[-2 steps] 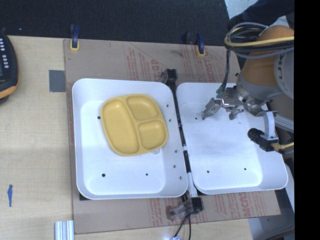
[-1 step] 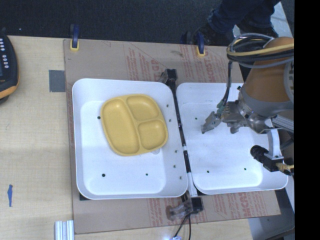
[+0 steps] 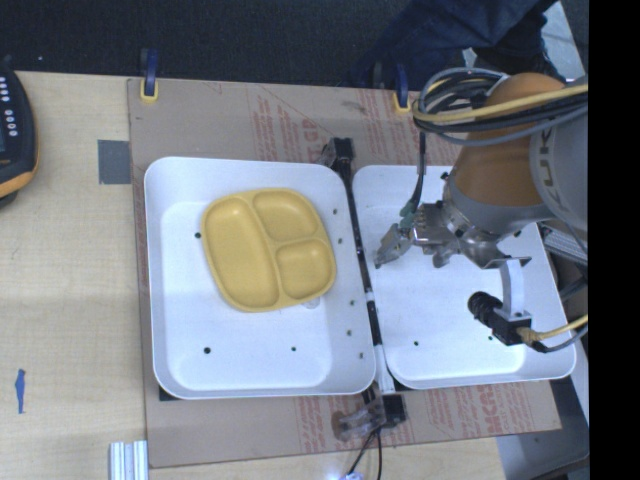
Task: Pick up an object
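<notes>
A yellow plate (image 3: 268,248) with three compartments lies flat in the left white bin (image 3: 250,368), toward its upper middle. My gripper (image 3: 392,245) hangs over the upper left part of the right white bin (image 3: 440,363), close to the divider between the bins. It points left and downward, a short way right of the plate and not touching it. The grey and orange arm (image 3: 510,168) covers the right bin's upper right area. I see no object in the gripper.
Both bins rest on a brown cardboard sheet (image 3: 240,108) clamped at the back with blue clips (image 3: 149,74). A black and orange device (image 3: 12,133) sits at the far left edge. Cables (image 3: 520,333) trail over the right bin's right side.
</notes>
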Tool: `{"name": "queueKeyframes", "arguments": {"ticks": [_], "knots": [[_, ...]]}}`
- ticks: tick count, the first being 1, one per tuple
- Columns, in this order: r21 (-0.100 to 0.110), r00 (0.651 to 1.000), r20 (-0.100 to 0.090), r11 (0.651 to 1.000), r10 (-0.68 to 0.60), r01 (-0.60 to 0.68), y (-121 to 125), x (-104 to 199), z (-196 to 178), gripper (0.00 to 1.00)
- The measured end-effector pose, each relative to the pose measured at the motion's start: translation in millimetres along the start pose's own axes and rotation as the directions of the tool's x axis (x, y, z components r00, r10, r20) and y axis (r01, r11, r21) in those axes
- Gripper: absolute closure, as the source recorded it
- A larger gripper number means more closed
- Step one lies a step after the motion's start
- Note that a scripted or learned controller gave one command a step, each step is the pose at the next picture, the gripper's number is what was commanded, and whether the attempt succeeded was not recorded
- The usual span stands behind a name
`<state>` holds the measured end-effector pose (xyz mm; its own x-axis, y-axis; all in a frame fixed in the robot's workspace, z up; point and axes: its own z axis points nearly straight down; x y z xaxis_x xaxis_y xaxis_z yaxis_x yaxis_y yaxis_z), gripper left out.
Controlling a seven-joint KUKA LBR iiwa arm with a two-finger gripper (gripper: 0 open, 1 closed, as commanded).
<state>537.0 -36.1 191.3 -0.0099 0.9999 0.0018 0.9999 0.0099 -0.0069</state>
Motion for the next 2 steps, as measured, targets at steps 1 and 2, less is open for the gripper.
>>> {"name": "queueKeyframes", "arguments": {"ticks": [1,2], "knots": [[-0.010,1.000,0.007,1.000,0.012,-0.012,75.4,-93.5,26.9,0.00],[-0.002,1.000,0.003,1.000,0.011,-0.011,11.9,-142.4,101.3,0.00]]}}
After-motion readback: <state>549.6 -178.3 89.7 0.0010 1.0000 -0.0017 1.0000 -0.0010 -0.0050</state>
